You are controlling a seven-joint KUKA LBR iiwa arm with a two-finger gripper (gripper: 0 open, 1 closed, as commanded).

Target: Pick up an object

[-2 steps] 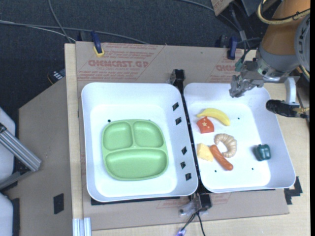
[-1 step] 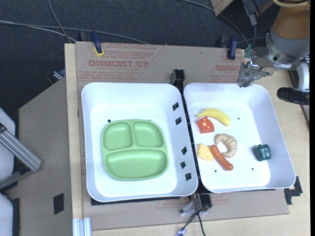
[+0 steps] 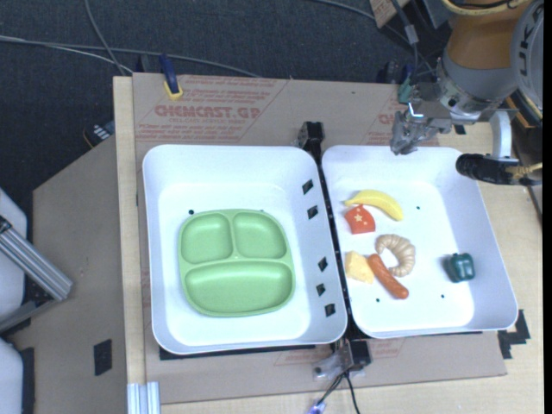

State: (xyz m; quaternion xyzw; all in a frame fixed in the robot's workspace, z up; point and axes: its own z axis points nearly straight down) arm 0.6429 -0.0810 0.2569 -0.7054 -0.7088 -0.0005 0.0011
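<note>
The claw (image 3: 405, 142) hangs over the far rim of the right bin (image 3: 483, 231), carrying nothing; whether it is set wide or narrow cannot be told from this view. Every candidate object lies nearer the camera, inside that bin.

Closest to the claw is a yellow banana (image 3: 376, 202), just touching a red piece (image 3: 360, 221). Beyond these sit a curled shrimp (image 3: 397, 253), an orange sausage (image 3: 389, 277) and a yellow wedge (image 3: 357, 266), packed together and touching. A green pepper (image 3: 460, 267) lies well apart near the right wall.

Handling, as a judgement: these appear to be small toy foods, light, stiff and smooth, so likely to slip or skid under a poor closure. The green pepper offers the cleanest hold: grip across its body from above, with free space on both sides. The banana should be taken across its middle, narrow way.

The left bin (image 3: 164, 231) holds a green tray (image 3: 235, 261).
</note>
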